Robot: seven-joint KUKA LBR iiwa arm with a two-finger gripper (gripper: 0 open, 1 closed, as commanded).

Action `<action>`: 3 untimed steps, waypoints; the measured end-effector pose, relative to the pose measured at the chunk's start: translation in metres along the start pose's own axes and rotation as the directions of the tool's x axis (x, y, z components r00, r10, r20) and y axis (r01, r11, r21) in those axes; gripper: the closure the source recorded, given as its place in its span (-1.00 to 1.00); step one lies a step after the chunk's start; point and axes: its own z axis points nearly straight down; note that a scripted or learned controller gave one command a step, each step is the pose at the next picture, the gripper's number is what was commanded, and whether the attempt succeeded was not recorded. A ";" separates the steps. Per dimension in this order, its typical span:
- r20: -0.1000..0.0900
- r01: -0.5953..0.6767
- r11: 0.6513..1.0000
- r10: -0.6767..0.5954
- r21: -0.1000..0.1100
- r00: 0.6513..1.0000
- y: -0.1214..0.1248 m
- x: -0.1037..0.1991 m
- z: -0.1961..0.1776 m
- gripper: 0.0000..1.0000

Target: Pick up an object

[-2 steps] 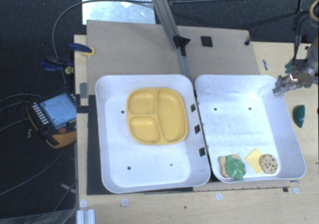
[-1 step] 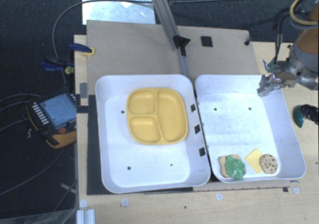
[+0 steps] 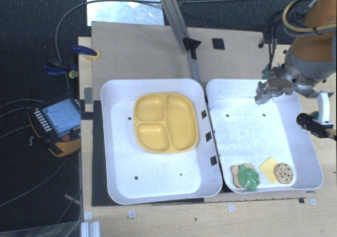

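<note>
**While the gripper is hovering over the right bin, the food pieces are waiting at the bin's near edge**

As the arm is reaching in from the right, its gripper (image 3: 265, 95) is hanging above the far end of the right bin (image 3: 247, 125), over bare floor, with nothing between its fingers; how far they are parted cannot be told from this slant. Four candidate objects are lying well below the gripper in the picture, crowded along the bin's near rim, probably because they slid or were dropped there: one tan biscuit (image 3: 237, 170) lying partly under one green leaf piece (image 3: 248, 178), one yellow cheese slice (image 3: 268, 169) just beside it, and one chocolate-chip cookie (image 3: 284, 173) touching the slice. Away to the gripper's far side, across the divide, one yellow sectioned plate (image 3: 166, 122) is sitting in the left bin (image 3: 118, 178). Two bins, one plate, four small pieces.
</note>
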 end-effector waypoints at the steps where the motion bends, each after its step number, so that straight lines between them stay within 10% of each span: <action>1: -0.001 0.001 1.000 -0.001 0.001 1.000 0.008 0.049 0.016 1.00; 3: -0.001 0.001 1.000 -0.001 0.000 1.000 0.023 0.161 0.030 1.00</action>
